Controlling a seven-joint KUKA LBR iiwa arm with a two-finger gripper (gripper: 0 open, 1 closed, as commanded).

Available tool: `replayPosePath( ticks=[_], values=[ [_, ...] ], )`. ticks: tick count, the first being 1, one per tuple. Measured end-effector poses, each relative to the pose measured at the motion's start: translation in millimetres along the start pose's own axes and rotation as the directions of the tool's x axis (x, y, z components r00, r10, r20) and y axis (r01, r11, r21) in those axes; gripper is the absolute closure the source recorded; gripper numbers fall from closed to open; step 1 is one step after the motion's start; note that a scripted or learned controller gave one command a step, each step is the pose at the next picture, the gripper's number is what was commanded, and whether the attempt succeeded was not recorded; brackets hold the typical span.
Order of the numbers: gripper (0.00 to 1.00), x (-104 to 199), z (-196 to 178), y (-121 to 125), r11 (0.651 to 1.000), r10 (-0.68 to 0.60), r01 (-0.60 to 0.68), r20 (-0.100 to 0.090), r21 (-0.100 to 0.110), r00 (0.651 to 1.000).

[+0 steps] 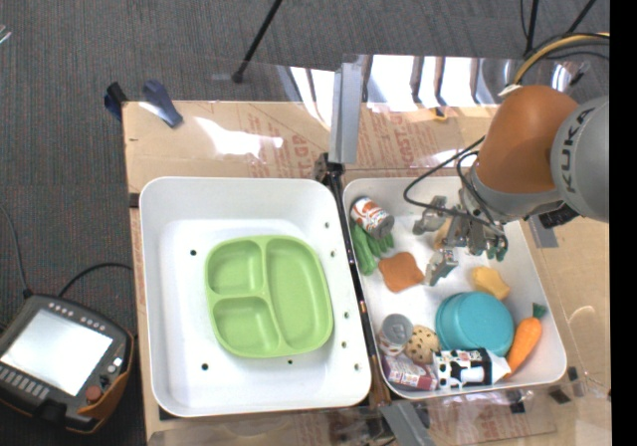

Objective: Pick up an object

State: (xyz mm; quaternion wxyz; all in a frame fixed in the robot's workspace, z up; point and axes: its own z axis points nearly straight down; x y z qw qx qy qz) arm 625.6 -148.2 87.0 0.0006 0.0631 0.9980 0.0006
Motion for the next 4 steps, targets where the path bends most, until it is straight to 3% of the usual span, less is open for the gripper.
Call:
replayPosePath(
  ticks=[1, 2, 3, 4],
  values=[
    [0.0, 58.6, 1.0, 54.5, 0.999, 0.041, -0.041, -0.002, -0.002, 0.999],
    [0.0, 68.4, 1.3, 49.2, 0.974, 0.228, -0.228, -0.005, 0.001, 0.974],
    [1.0, 66.8, -8.0, 49.6, 0.974, 0.225, -0.225, -0.002, 0.0, 0.974],
    [0.0, 67.0, -7.6, 49.8, 0.974, 0.225, -0.225, -0.003, 0.0, 0.974]
  ],
)
